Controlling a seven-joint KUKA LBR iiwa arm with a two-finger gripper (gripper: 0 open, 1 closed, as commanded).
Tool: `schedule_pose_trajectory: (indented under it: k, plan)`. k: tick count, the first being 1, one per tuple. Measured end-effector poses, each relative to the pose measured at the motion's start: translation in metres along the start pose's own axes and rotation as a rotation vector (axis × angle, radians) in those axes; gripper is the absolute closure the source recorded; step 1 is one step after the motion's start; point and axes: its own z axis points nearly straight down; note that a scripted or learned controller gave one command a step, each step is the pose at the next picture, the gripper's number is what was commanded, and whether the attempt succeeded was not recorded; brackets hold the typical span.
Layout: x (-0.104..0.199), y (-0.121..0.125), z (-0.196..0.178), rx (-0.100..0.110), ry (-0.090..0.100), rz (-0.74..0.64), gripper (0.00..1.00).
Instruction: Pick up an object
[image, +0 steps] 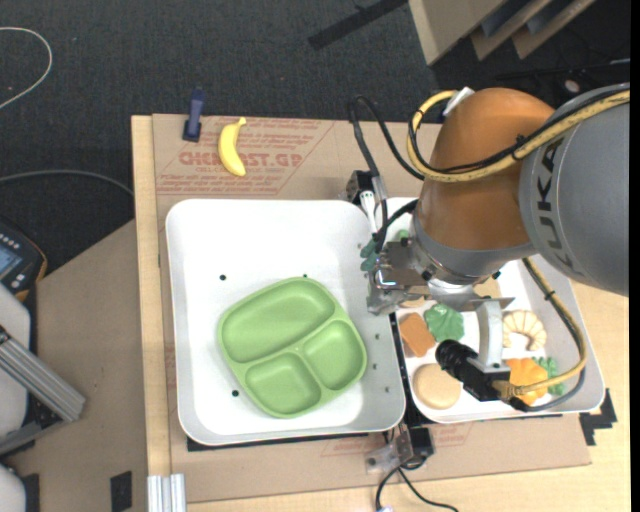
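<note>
My gripper (437, 300) hangs low over the far left part of the right bin (590, 385), mostly hidden under the big grey and orange wrist. Just in front of it lie a green leafy toy (444, 323) and a brown oblong piece (417, 336). A tan round disc (436, 388) rests near the bin's front left corner. Further right sit a pale ridged pastry-like toy (523, 330) and an orange toy (529, 377). No object is seen between the fingers.
The left bin (200, 250) holds a green divided plate (291, 346). On the cardboard behind the bins lie a yellow banana (232, 147) and a small blue item (194, 116). Cables run along the wall between the bins.
</note>
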Motion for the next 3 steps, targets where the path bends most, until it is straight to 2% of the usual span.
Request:
schedule_pose_trajectory:
  k: [1,2,3]
  plan:
    - [0.013,-0.01,-0.125,-0.025,0.004,-0.003,1.0]
    - [0.076,-0.01,-0.058,-0.003,0.0,-0.004,1.0]
    - [0.099,-0.011,0.015,-0.002,-0.001,-0.001,1.0]
